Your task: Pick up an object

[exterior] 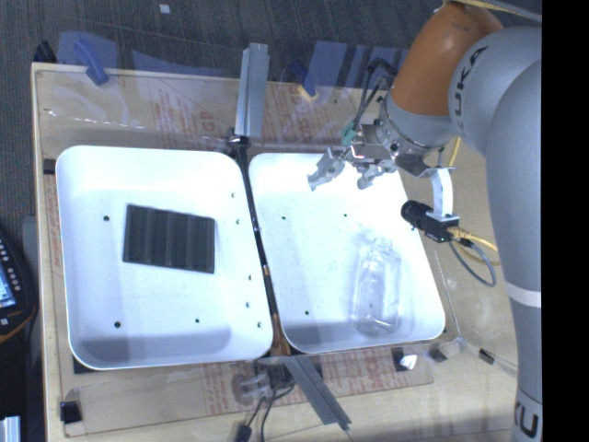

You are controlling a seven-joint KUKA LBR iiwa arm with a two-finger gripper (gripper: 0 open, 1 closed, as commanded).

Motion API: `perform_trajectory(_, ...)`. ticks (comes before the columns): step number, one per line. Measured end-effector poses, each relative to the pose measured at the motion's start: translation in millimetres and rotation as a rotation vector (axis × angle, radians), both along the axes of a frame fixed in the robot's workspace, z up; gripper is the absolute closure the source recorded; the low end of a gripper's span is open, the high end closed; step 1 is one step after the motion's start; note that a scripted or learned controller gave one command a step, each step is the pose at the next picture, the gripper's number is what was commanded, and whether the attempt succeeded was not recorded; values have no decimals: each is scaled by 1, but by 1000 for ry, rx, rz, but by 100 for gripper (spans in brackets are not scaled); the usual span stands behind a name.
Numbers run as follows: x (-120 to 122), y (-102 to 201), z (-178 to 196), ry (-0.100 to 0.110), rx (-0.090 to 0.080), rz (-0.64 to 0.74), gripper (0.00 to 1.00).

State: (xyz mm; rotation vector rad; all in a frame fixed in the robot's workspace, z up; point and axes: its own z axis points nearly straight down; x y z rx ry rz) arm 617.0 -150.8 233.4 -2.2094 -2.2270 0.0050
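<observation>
Arm (479,72): grey, orange band above the wrist; comes in from the right and hangs over the far edge of the right bin.
Claw (345,171): released, two grey fingers spread apart with bare white bin floor between them; nothing between them. Sits just inside the right bin's far edge, nearer its far-left corner.
Bottle (375,285): clear plastic, lying in the right bin toward its near-right corner, long axis running far to near. Well apart from the claw. Outline faint against the white floor; cap end hard to make out.
Slab (170,238): dark, flat, ribbed rectangle in the left bin, about mid-floor, a little toward the far-left side, slightly tilted to the bin's edges.
Left bin (74,173): white, shallow, rounded corners; holds the slab.
Right bin (285,182): white, shallow; touches the left bin along a dark seam; holds the bottle.
Bench (138,109): pale board under both bins.
</observation>
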Motion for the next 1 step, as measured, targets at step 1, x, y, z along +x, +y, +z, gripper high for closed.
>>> perform_trajectory(1,-77,34,-6,0,-1,-235,0)
